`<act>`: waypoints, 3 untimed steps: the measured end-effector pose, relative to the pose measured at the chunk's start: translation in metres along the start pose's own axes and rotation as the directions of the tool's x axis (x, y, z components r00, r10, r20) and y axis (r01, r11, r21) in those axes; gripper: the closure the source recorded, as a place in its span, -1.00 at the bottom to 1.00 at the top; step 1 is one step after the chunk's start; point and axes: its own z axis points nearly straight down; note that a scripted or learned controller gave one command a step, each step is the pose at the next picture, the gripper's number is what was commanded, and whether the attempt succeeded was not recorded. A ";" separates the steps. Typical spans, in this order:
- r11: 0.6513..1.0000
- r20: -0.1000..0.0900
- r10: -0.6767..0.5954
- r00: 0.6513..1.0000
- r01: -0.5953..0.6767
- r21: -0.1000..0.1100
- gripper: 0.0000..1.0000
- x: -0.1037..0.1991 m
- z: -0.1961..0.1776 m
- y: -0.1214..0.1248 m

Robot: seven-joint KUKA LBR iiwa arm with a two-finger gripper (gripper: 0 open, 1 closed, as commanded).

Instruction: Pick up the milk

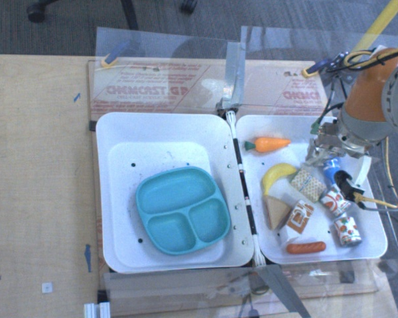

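Gripper point(326, 152) hovers at the right bin's point(378, 244) two o'clock, jaws' state unclear, while the milk point(298, 218) carton, likely light and crushable, wants a gentle side-on pinch.

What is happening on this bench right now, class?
A grey and orange robot arm reaches in from the right, its gripper low over the right bin. That bin holds toy food: a carrot, a banana, a sausage, small cans and a milk carton. The carton lies untouched, apart from the gripper. The left bin holds a blue divided plate.
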 end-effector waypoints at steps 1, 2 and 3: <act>0.999 0.000 -0.042 0.999 0.042 0.000 1.00 0.041 -0.092 0.036; 0.964 -0.001 -0.265 0.964 0.265 0.002 1.00 0.025 -0.003 0.038; 0.912 0.002 -0.411 0.912 0.411 -0.007 1.00 0.028 0.004 0.012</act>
